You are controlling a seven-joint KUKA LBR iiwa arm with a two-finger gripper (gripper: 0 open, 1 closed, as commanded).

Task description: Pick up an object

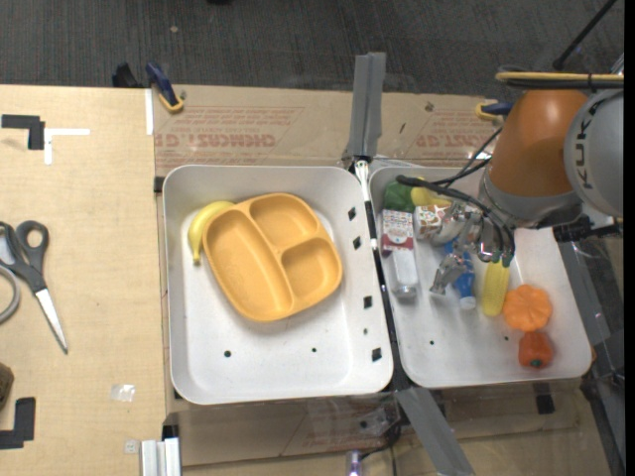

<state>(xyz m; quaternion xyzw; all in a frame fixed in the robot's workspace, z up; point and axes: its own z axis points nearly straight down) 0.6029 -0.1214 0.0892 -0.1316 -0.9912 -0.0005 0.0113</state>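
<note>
Claw sits low in right bin over the clutter; can't tell its state. Just beside it: yellow bottle, orange pumpkin. Left bin holds divided orange plate.

A light wooden bench bears scissors at left, with dark grey carpet beyond.

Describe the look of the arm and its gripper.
The arm is bulky and rounded: a glossy orange band above a grey wrist, and a pale grey link with dark lettering at the right edge. Black cables run past it. The gripper is a small cluster of bare metal parts.
</note>
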